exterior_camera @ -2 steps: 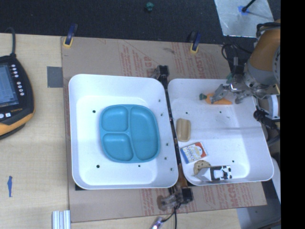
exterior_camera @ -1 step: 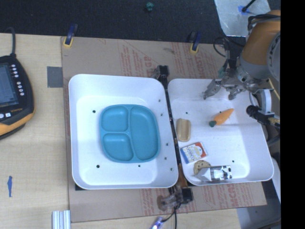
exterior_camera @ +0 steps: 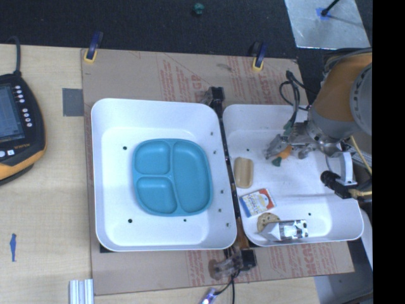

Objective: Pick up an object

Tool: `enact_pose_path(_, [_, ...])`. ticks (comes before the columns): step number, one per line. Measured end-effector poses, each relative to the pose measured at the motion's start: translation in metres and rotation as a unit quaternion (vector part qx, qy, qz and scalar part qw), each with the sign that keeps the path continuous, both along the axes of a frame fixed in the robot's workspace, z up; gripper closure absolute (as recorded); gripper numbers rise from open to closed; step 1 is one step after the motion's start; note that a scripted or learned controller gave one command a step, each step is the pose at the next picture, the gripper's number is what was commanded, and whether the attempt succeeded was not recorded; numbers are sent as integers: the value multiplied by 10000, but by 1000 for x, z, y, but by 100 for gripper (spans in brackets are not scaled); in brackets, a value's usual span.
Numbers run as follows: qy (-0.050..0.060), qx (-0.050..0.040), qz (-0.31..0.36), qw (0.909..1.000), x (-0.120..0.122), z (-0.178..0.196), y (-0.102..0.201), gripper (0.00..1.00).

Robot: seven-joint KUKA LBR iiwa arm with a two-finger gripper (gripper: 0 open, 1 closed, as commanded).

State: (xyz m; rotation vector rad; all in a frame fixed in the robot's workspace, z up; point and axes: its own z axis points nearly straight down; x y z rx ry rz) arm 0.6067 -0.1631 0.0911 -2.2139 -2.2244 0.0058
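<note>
Right now I see the bench (exterior_camera: 50,220) carrying a brown cardboard sheet (exterior_camera: 158,75) with two shallow white bins side by side on it. Largest of what sits on it is the left bin (exterior_camera: 107,227), and in its middle lies a blue divided plate (exterior_camera: 171,176) with three compartments, flat and well clear of every wall. Next to it, touching along the shared edge, is the right bin (exterior_camera: 342,230). My arm (exterior_camera: 345,97), grey with an orange band, reaches in over that bin's far right corner, and the gripper (exterior_camera: 283,148) hangs low over the bin's far half. I see something small with orange and green on it (exterior_camera: 281,153) right at the fingertips, but I cannot make out whether it is gripped or merely under them, so the spacing of the fingers is something I cannot tell from up here. At the bench's left edge rests a teach pendant (exterior_camera: 16,128) with a yellow rim. Down in the right bin's near edge lies a silvery packet (exterior_camera: 288,230), and touching its left end is a small brown biscuit-like piece (exterior_camera: 267,220). Just beyond those is a small printed card (exterior_camera: 257,201), and by the bin's left wall stands a tan oblong piece (exterior_camera: 243,171).
</note>
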Motion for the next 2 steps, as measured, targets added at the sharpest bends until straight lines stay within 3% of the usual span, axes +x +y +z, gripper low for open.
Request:
enact_pose_path(1, [-14,5,-6,10000,41,1,3,0])
enact_pose_path(2, [-1,8,-11,10000,32,1,-21,0])
